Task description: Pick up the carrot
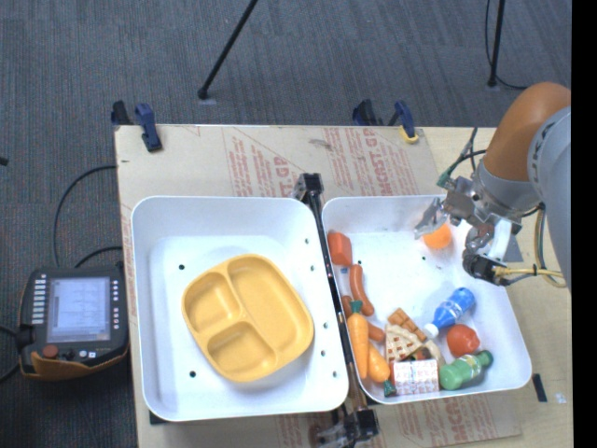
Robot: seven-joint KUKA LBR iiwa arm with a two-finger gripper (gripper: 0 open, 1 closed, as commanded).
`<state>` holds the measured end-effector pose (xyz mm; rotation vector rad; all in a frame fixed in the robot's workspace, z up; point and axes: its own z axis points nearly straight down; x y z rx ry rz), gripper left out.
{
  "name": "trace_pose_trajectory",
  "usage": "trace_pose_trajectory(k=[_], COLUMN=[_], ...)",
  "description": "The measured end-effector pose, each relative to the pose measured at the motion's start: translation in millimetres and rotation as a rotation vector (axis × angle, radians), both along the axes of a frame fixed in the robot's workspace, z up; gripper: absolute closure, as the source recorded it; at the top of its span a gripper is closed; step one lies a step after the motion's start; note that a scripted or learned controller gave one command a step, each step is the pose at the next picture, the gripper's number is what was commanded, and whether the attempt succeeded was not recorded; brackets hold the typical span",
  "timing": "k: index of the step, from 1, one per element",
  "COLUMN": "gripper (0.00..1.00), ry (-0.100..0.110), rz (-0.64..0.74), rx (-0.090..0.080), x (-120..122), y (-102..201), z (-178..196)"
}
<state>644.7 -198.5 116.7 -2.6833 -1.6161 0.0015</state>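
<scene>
The carrot [358,341] is orange with a small green top. It lies along the left wall of the right bin [410,215], near the front, with its tip toward the front edge. My gripper [445,220] hangs over the bin's far right corner, well away from the carrot. A small round orange object [437,237] sits right below the gripper, touching or nearly touching it. I cannot make out whether it is being held.
Sausages [340,248] lie behind the carrot. Beside it are a waffle-like piece [403,336], a small box [416,376], a blue bottle [453,308], a red item [462,340] and a green bottle [464,371]. The left bin [163,222] holds a yellow divided plate [246,316].
</scene>
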Motion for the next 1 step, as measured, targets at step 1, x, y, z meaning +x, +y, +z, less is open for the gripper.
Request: trace_pose_trajectory(k=[1], gripper=[1.00], ry=[0.000], rz=[-0.001], rx=[0.001], x=[0.0], y=[-0.7], z=[10.1])
